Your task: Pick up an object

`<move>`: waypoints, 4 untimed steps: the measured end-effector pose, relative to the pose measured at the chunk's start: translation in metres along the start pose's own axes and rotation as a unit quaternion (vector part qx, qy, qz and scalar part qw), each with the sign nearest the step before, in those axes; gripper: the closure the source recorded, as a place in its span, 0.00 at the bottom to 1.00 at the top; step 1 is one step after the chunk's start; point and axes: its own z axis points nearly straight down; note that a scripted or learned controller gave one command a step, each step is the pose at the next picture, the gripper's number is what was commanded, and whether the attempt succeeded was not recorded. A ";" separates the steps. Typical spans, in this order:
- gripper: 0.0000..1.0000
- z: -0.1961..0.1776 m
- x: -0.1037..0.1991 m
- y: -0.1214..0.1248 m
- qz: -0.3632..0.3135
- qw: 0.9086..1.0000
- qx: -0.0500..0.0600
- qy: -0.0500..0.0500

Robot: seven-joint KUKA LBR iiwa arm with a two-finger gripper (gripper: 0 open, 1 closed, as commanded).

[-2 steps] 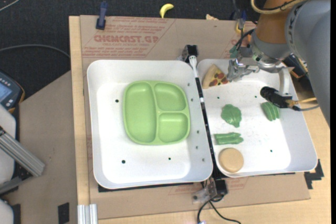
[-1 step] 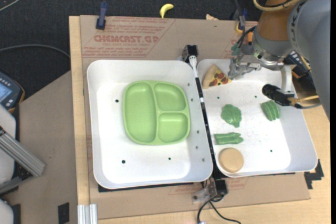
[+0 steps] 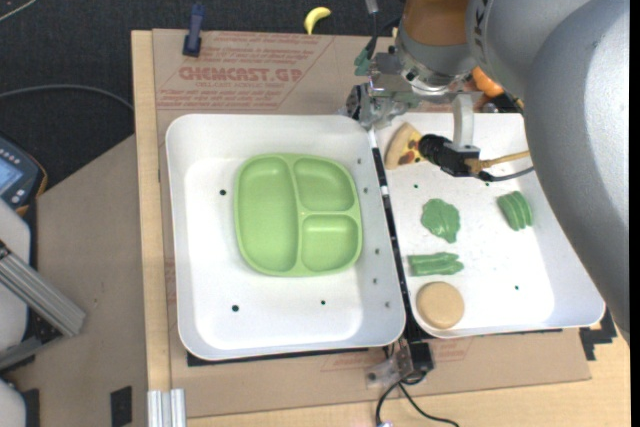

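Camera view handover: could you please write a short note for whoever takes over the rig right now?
Gripper: above the far end of the divide between the bins, nothing visibly held.
Left bin: green divided plate.
Right bin: tan wedge, green leaf, green pod, ribbed green piece, round tan piece.
Done: no pick yet. Left: grasp and lift one object.

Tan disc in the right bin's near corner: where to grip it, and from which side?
Likely straight down from above, pinching across the tan disc at its rim. It lies flat and round, so any diameter works; the right bin's walls stand close, ruling out a sideways approach.
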 end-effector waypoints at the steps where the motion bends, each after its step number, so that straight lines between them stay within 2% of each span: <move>1: 1.00 -0.030 0.062 -0.083 0.003 1.000 0.007 -0.001; 2: 1.00 -0.063 0.138 -0.088 0.002 1.000 0.002 -0.001; 3: 1.00 -0.010 0.173 -0.122 0.005 1.000 0.009 -0.003; 4: 1.00 -0.033 0.195 -0.071 0.006 1.000 0.001 -0.002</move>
